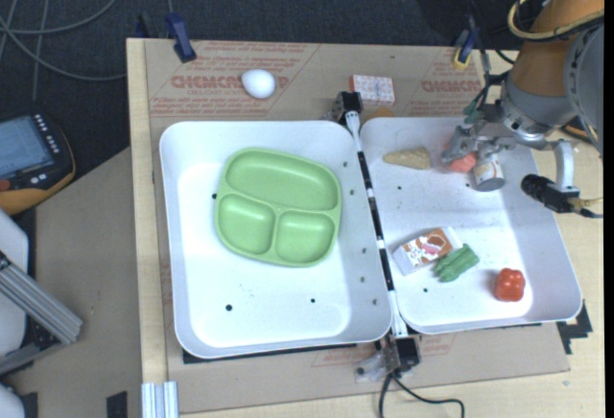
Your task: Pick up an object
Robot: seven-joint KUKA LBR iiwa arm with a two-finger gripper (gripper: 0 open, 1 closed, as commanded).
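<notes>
While scanning left to right: green divided plate [279,206] in left bin [187,243]; tan piece [409,157] in right bin [547,243], long axis roughly left-right. Small red item [462,163] at upper part of right bin, directly under jaws [473,155], touching or just below. Jaw opening: cannot tell. Red pepper [509,284] well apart, lower right.
</notes>
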